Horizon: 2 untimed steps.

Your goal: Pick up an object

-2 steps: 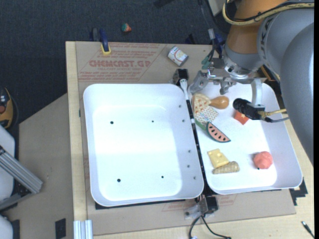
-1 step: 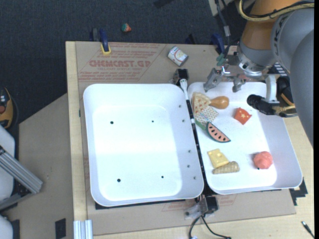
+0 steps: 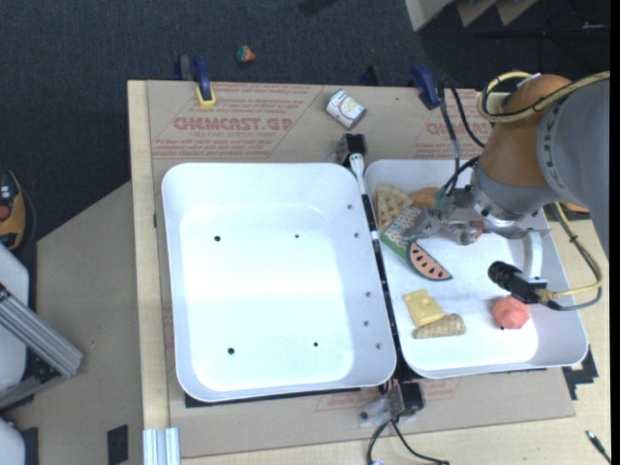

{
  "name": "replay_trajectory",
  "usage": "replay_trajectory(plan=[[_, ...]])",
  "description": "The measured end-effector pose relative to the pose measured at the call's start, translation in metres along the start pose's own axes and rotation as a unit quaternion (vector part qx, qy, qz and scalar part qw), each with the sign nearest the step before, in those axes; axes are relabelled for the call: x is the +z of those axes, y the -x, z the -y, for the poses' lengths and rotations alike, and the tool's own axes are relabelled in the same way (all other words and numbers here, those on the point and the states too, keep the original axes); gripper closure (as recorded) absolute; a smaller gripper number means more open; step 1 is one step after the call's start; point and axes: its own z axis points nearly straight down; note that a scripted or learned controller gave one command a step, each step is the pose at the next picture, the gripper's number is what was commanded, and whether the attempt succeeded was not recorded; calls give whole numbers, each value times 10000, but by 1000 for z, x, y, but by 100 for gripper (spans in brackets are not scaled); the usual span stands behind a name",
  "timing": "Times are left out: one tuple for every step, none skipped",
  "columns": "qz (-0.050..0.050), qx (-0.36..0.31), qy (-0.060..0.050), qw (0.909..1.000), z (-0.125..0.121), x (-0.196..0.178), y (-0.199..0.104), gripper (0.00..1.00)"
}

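Grey arm reaches over right bin (image 3: 557,352), gripper (image 3: 438,223) low at bin's upper-left among items; can't tell its state. Step looks like descent for a grasp, nothing seen held. Next move needs centring on one piece. Right bin: waffle-like piece (image 3: 392,204), watermelon slice (image 3: 429,261), cheese wedge (image 3: 422,306), tan cone-like piece (image 3: 439,329), pink ball (image 3: 510,313). Left bin (image 3: 179,260) has no objects

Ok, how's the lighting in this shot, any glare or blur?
Camera view: the left bin is washed out by bright glare, nearly featureless; the right bin reads better, with the watermelon slice sharp; the gripper area is cluttered and soft.
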Motion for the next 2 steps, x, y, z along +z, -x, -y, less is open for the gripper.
replay_trajectory(plan=[[60,-66,-10,10000,-47,-7,-23,0],[39,-28,78,10000,-23,-8,-27,0]])
